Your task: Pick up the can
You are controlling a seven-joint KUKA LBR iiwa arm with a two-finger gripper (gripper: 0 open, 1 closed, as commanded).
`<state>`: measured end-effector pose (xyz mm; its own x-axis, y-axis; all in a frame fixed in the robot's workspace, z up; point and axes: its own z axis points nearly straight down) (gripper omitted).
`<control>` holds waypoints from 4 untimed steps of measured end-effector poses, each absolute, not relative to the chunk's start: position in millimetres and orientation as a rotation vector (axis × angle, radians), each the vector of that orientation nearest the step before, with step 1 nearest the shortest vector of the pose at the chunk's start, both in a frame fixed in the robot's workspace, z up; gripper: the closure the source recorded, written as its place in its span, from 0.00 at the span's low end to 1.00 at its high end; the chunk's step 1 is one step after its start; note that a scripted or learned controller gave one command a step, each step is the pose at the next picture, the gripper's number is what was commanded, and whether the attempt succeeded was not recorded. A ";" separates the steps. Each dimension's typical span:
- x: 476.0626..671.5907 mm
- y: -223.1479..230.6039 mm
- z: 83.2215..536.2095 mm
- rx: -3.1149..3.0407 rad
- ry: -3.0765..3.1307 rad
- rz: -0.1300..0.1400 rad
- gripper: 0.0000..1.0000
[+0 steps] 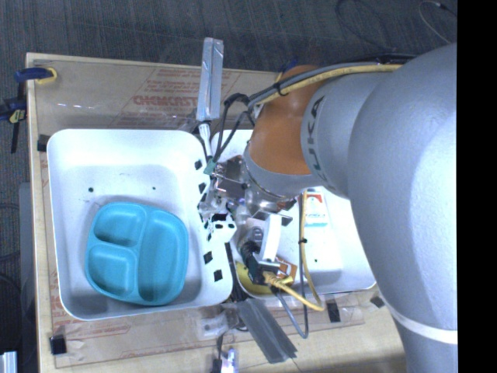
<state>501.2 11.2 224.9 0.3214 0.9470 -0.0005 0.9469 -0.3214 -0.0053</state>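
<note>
Bench [116,329] lies nearest us, its bare wood running under two white bins. At the front of the right bin [353,274], close to the wall it shares with the left one, we see a yellow rounded shape that we take for the can [250,284]. It is mostly hidden under the gripper [255,264], which hangs right over it among black and yellow cables. Whether the gripper is wide, narrow or closed on anything we cannot tell; its tip is lost in the clutter.

In the left bin [70,150] a blue tray [138,252] with three compartments rests flat toward the front. Further back in the right bin a white box [314,212] with red print lies beside the wrist. The grey arm [404,169], with its orange band [283,134], covers most of that bin. At the bench's far left corner sits a blue clamp [29,74].
</note>
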 end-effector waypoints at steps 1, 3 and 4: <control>535.9 7.6 266.2 -2.692 -1.611 0.009 1.00; 502.7 69.5 228.6 -2.757 -1.499 0.009 1.00; 557.4 75.1 247.6 -2.779 -1.458 0.010 1.00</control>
<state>557.4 75.1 247.6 0.5684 0.8228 -0.0038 0.8227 -0.5684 -0.0064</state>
